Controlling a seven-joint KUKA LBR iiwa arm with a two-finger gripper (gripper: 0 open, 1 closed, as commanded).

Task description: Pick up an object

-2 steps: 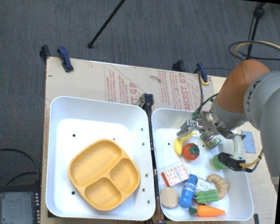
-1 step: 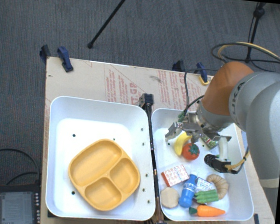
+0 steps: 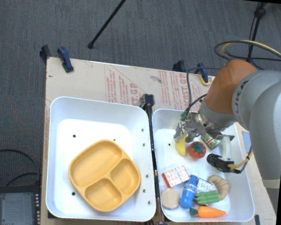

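**A:** If you start at the bottom of the frame, the right bin (image 3: pixel 248 210) has most of the stuff piled at its lower end: a carrot (image 3: pixel 211 212), a green veg (image 3: pixel 207 197), a blue bottle (image 3: pixel 189 191), a round tan cookie (image 3: pixel 170 198) and a red-and-white box (image 3: pixel 175 175). The left bin (image 3: pixel 61 120) just has the yellow tray (image 3: pixel 104 174).

**B:** And the arm?

**A:** Further up in the right bin. The gripper (image 3: pixel 187 135) is down low near the bin's upper left, right over a yellow banana-ish thing (image 3: pixel 181 147), with a tomato (image 3: pixel 196 149) just beside it.

**B:** Got anything yet?

**A:** Can't tell, honestly. The wrist hides the business end, so whether it's spread or closed is anyone's guess. The banana looks like it's lying on the bin floor, touching or nearly touching the gripper.

**B:** So the pick's not done.

**A:** I'd say it's at the reach-and-grab stage. Nothing visibly lifted; the closing and the lift are both left.
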